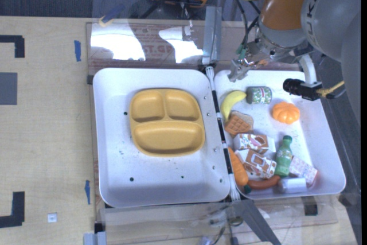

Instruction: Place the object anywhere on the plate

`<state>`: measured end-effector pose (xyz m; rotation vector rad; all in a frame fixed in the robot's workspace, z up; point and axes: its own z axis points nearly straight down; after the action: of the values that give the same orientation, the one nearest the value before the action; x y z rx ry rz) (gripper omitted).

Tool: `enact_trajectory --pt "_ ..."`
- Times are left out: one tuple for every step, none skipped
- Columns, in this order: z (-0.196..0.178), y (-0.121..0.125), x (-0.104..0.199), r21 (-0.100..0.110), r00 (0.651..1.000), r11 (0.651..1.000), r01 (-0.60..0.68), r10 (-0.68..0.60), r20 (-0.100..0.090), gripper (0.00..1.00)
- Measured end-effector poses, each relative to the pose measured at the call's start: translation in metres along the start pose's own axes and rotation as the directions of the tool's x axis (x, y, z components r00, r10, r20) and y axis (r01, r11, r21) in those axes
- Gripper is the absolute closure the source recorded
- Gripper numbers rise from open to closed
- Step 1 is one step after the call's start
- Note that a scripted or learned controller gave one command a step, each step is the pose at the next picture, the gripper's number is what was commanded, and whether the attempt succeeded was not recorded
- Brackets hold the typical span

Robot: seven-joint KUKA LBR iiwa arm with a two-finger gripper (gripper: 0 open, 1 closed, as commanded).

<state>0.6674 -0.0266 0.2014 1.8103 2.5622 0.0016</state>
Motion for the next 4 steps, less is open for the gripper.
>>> enact_trajectory --pt "0.016 -0.027 0.011 0.003 0.949 0.949 0.315 -0.315 -0.006 1.00" --pt "-0.048 -0.002 -0.002 -0.003 0.910 0.910 0.414 -0.414 0.001 1.00" --pt "0.015 -0.056 0.002 -0.002 0.720 0.720 0.694 -0.694 -0.002 1.00" --pt "-0.038 -0.020 -0.008 -0.004 0.529 0.529 0.848 -0.848 0.006 1.00"
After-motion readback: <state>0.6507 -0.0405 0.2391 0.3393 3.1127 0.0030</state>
